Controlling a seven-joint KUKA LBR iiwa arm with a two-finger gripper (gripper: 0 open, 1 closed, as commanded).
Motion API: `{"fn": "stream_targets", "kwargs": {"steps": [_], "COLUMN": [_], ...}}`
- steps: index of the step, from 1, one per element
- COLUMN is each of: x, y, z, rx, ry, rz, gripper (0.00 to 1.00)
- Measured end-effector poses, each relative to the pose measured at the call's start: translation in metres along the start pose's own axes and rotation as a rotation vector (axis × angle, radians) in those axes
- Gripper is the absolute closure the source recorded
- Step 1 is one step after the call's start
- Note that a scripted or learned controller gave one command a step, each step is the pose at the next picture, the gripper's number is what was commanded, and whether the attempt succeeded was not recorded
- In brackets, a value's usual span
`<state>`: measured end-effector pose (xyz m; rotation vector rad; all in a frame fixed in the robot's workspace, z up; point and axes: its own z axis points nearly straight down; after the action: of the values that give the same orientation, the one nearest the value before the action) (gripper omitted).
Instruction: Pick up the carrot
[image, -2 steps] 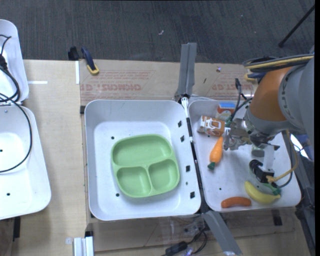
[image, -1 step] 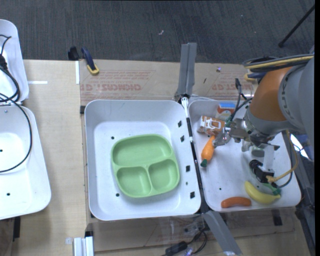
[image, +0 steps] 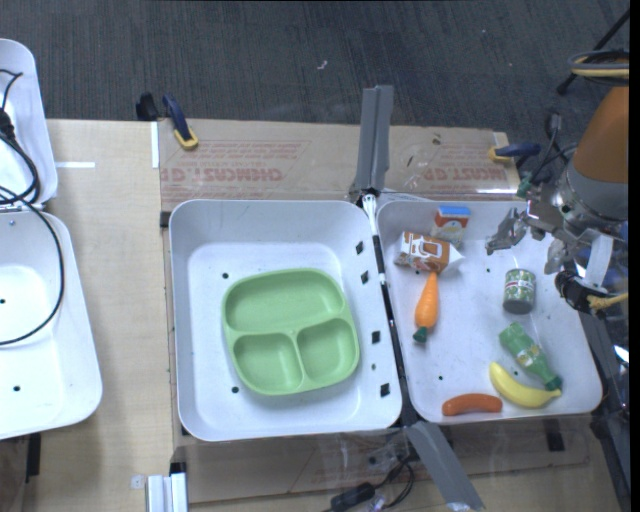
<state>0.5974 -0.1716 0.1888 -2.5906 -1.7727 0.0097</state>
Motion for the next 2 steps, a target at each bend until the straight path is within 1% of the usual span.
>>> {"fn": "stream_targets", "kwargs": {"steps": [1, 2], "x": [0.031, 0.067], "y": [-0.025, -0.028], "z": [0.100, 0.101], "rx": [0.001, 0.000], "ry": [0.002, 0.002], "rz": [-0.126, -0.370], "gripper": [0.00, 0.00]}}
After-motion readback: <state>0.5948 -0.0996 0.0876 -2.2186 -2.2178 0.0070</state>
